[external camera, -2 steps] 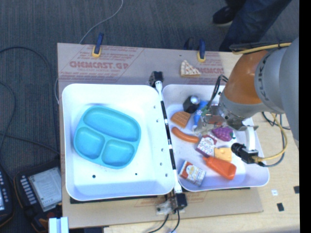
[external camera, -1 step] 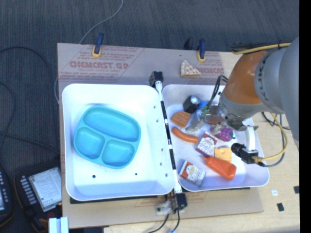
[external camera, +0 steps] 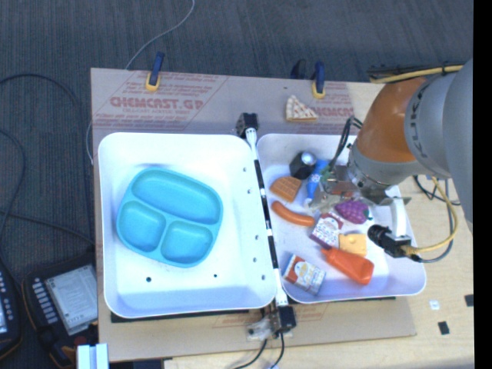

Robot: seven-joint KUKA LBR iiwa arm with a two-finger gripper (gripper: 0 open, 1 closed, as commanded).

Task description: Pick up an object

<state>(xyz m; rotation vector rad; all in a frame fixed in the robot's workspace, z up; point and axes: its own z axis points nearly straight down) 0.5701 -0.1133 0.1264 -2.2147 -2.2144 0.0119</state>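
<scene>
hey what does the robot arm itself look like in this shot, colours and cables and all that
The arm is a thick rounded grey body with an orange band above the wrist. Below it sits darker metal gripper hardware. Yellow and black cables loop off its side to a black connector.

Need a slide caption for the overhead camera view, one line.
KUKA arm's gripper lowered among toy food in the right bin; blue divided tray lies in the left bin.
</scene>
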